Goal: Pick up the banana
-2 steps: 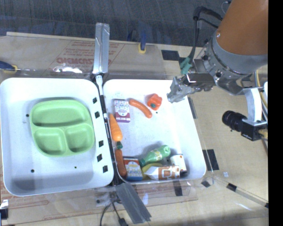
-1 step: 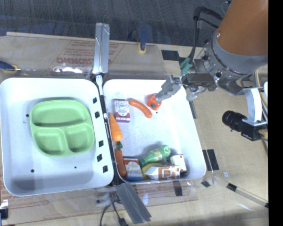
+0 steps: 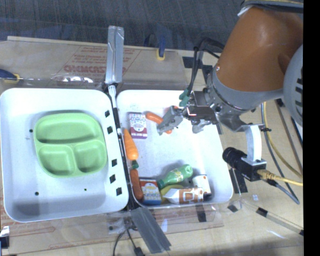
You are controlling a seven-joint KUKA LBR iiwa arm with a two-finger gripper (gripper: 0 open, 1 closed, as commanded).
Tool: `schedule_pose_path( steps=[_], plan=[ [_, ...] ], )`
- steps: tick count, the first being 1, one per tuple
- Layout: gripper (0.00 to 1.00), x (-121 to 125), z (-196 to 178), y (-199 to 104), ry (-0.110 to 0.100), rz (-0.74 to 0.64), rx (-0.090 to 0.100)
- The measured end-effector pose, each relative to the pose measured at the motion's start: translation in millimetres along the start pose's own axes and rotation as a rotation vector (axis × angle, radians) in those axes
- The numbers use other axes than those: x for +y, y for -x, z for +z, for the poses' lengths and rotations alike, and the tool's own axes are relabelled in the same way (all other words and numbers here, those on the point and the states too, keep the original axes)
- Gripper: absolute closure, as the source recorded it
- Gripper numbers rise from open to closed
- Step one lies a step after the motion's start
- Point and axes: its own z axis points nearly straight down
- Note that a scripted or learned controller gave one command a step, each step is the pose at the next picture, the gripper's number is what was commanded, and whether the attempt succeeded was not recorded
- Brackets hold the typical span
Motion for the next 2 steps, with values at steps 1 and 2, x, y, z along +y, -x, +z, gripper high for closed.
schedule_pose_path(
  steps=[1,2],
  plan=[
    [1.00,1,-9,0,-0.004,-0.006,-0.002],
    [1.00,0,-68,52,0.004,0.103,0.001]
  ],
)
